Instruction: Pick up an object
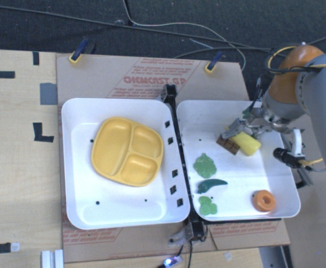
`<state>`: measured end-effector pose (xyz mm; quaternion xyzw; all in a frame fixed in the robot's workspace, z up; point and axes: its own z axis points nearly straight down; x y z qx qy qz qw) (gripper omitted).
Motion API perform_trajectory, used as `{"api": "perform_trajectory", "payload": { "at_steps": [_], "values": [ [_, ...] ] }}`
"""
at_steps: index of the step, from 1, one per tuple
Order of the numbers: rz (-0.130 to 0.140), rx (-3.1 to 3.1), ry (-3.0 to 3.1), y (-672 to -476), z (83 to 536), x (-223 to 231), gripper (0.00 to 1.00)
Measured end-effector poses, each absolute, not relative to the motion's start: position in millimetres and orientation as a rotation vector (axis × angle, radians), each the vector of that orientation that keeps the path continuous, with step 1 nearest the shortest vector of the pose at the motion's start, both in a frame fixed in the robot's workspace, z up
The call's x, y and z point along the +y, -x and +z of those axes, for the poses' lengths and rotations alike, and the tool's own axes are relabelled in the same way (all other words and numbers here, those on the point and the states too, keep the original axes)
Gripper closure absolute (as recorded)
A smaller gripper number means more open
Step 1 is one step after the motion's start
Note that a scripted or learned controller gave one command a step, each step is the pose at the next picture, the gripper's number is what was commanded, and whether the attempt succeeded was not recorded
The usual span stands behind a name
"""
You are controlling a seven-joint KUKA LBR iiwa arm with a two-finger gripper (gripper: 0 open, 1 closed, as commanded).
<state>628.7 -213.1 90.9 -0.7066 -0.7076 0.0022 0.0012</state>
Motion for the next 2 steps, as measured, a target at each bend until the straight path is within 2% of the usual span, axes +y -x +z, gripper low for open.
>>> {"api": "perform_trajectory", "payload": {
  "at_steps": [1,2],
  "values": [
    [0.002,-2.225,2.219,-630.4,105,-212,1.00],
    [-0.003,-2.224,2.222,-627.6,150,-217,1.00]
  ]
}}
